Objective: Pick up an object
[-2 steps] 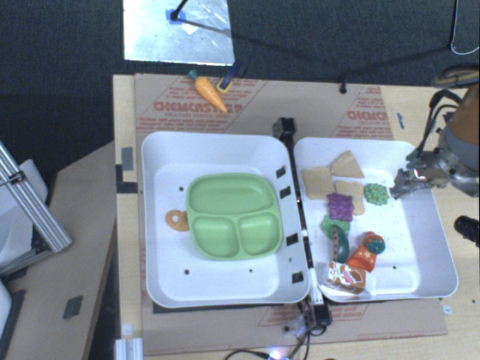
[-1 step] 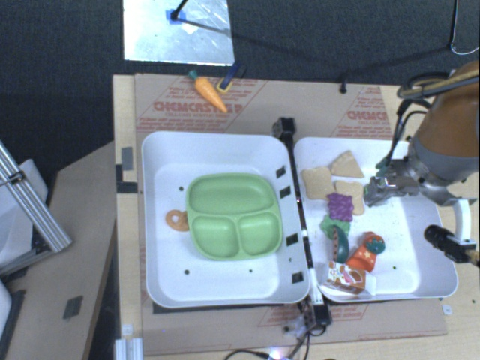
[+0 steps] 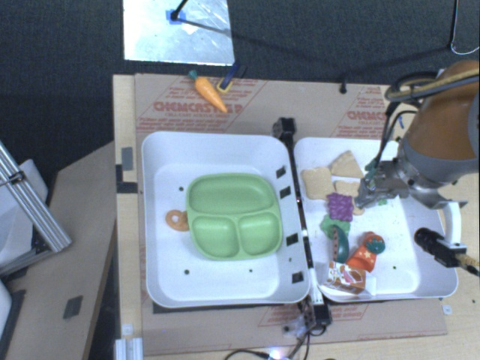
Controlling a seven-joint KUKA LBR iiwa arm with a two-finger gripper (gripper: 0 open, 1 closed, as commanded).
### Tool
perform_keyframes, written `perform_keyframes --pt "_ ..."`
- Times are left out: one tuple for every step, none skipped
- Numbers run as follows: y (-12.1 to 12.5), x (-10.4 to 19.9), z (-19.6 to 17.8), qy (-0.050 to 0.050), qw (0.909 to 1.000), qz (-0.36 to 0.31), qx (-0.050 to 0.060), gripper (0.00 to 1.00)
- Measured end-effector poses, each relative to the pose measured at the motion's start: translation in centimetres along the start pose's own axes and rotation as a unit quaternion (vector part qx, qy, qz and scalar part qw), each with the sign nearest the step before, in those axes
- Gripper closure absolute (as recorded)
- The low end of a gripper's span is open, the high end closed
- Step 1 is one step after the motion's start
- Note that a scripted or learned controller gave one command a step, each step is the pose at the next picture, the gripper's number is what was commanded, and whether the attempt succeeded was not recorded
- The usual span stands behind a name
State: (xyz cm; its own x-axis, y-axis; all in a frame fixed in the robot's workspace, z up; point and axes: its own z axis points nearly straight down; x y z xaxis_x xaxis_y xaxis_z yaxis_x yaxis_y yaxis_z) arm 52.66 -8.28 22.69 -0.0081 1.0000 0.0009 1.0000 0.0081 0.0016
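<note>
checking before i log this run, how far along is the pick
Done: the arm is over the right bin, with the gripper low beside the purple toy and the tan pieces. In hand: nothing visibly between its fingers. Left: grasping and lifting one object.

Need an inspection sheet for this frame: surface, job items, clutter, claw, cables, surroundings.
Surface: bench with two white bins, left bin and right bin.
Job's things: right bin holds two tan pieces, a purple piece, a green piece, an orange toy and a packet.
Clutter: green tray and small ring in left bin; toy carrot on bench behind bins.
Claw: claw low over right bin beside the purple piece; finger state unclear.
Cables: dark cables along the arm.
Surroundings: foil sheet on dark floor; metal frame at left.
</note>
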Motion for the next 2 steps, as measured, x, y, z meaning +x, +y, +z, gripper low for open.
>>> perform_keyframes --pt "-0.1 0.7 0.7 0.000 1.0000 0.001 0.000 1.00" --pt "1.2 0.6 -0.7 -0.001 1.0000 0.001 0.000 1.00"
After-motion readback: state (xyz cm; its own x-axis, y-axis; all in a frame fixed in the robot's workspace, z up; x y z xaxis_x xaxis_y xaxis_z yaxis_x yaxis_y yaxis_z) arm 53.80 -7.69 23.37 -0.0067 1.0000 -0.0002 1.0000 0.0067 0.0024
